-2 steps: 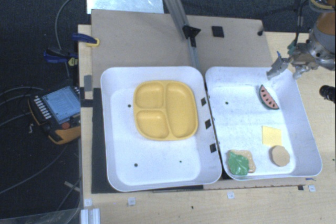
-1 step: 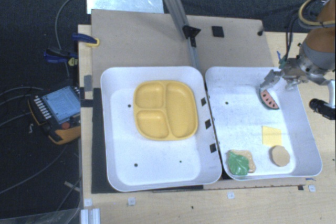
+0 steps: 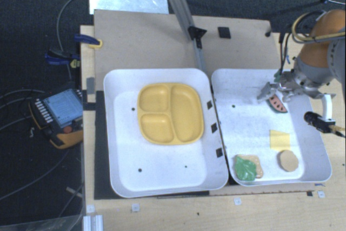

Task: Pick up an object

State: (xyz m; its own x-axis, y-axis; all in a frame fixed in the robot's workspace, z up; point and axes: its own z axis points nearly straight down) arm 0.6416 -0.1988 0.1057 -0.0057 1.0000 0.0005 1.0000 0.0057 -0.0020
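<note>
Two white bins are seen side by side on a brown bench (image 3: pixel 151 40). In the left bin (image 3: pixel 121 170) a yellow divided plate (image 3: pixel 170 113) is laid, slightly above the middle, with three compartments.

In the right bin (image 3: pixel 238 127) four small things are found. A watermelon slice (image 3: pixel 278 104), red with a green rind, is placed in the upper right part. A yellow square (image 3: pixel 279 139) is set below it, and a round tan cookie (image 3: pixel 288 160) is set just below that. At the bottom edge, left of the cookie, a piece of toast topped with green (image 3: pixel 247 167) is seen.

The arm (image 3: pixel 324 46) is brought in from the right, and the gripper (image 3: pixel 275 90) is held low over the upper right part of the right bin, just above the watermelon slice. The slice is seen directly at the gripper's tip, but whether it is touched or clasped cannot be told, and how far the tool is opened cannot be told either.

A handheld controller (image 3: pixel 58 116) is laid on the dark floor to the left of the bench.
</note>
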